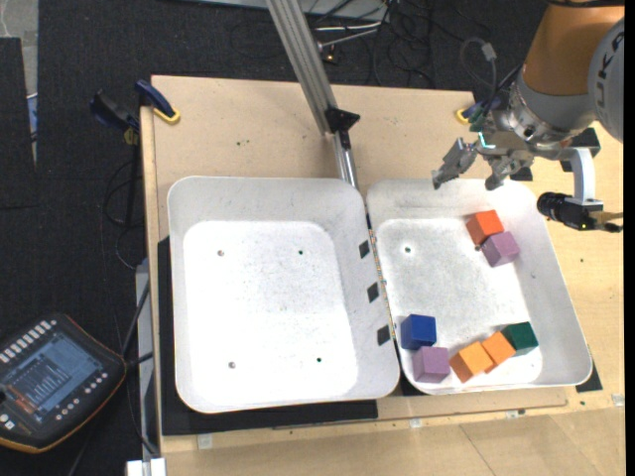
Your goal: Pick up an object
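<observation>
near: blue cube [419, 329], purple cube [432, 363], orange block [472, 357], green cube [520, 338] cluster at right bin's [556, 296] front | mid: orange cube [484, 226] touching purple block [500, 248] | far: my gripper [474, 166] hovers spread, holding nothing, above the bin's back rim | advice: I descend squarely over the orange cube, straddling it.

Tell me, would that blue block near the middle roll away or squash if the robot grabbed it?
Probably neither. The blue block looks cube-shaped with flat faces, so it should slide, not roll. Its crisp edges suggest it keeps its shape, though foam or wood I cannot tell. The purple block sits close beside it and may get nudged.
</observation>
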Controlling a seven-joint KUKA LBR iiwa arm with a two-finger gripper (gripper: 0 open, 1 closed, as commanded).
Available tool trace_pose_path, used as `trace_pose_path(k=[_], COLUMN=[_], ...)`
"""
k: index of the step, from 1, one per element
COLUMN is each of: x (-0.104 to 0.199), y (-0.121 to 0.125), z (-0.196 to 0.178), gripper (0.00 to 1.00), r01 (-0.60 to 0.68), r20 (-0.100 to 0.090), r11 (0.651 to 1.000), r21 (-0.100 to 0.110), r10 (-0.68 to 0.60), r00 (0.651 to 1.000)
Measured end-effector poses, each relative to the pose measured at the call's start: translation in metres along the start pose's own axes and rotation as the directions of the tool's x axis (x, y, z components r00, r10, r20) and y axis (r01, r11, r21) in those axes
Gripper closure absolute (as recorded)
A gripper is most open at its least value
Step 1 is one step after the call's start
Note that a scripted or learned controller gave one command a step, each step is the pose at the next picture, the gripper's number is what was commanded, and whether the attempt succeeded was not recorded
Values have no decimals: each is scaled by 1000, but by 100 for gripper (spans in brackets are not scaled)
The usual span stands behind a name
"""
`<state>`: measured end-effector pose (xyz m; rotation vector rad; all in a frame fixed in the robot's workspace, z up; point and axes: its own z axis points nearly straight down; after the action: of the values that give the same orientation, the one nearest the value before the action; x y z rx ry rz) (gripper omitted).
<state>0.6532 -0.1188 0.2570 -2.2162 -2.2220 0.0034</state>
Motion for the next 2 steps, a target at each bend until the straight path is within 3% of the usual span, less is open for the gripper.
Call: trace_pose_path(k=[1, 2], x=[0, -4], y=[1, -8], z=[-2, 57], gripper=[0, 0], r01=[2, -4], r20=[2, 1], r11=[1000, 1000], r21=[-4, 2], r10=[-2, 4], r00=[1000, 1000])
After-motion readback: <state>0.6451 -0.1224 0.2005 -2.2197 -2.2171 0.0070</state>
